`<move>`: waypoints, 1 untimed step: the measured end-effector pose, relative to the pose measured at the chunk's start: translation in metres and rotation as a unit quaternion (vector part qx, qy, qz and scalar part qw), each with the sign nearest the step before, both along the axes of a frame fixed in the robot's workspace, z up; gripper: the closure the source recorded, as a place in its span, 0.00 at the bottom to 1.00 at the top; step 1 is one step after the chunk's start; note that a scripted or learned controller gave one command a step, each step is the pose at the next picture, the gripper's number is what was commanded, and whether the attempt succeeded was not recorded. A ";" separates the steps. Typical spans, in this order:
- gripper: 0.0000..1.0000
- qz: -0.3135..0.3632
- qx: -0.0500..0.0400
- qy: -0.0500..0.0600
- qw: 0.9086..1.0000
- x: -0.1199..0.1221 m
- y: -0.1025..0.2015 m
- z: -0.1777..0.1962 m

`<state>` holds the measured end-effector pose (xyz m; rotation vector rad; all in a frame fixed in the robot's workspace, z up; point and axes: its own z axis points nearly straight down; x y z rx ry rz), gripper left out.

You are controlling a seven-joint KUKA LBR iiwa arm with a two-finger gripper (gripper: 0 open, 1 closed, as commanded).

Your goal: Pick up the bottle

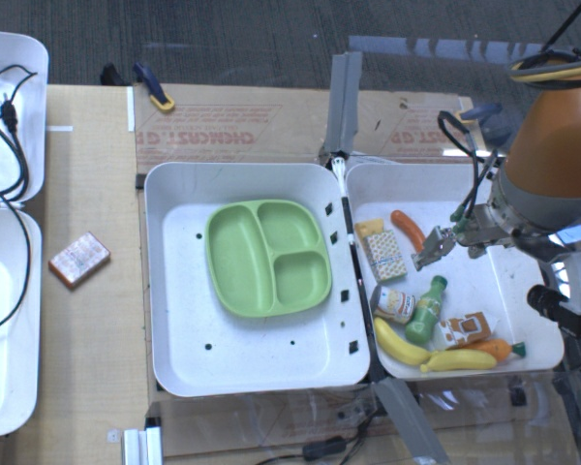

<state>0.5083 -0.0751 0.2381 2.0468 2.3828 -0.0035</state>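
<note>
Grey metal fingers of the gripper hang over the right bin, up and a touch right of the bottle, apart from it. Whether they stand open or closed I cannot tell: they blur into one dark wedge at this slant. Nothing sits between them as far as the view shows.

Behind them the wrist and cabling, then the orange band and the grey arm, coming in from the right.

Bottle: green, lying tilted in the right bin, cap end up toward the gripper. A small jar touches its left side. Banana lies just below it; a second banana below right. Orange snack pack just right of the bottle. Carrot further right and below. Wafer pack up left of the bottle, sausage above that.

Left bin well left of the bottle, holding a green plate.

Step, as I judge it: approach, pre-grasp; bottle not yet picked.

Next move calls for: shift down-left until centred over the bottle body, turn the fingers across its long axis, descend, close, lift. Tight spot: the jar and banana crowd the bottle, so a finger may land on a neighbour or grab the wrong item.
</note>
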 end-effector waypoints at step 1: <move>0.00 0.023 0.001 0.001 1.000 -0.031 0.012 -0.006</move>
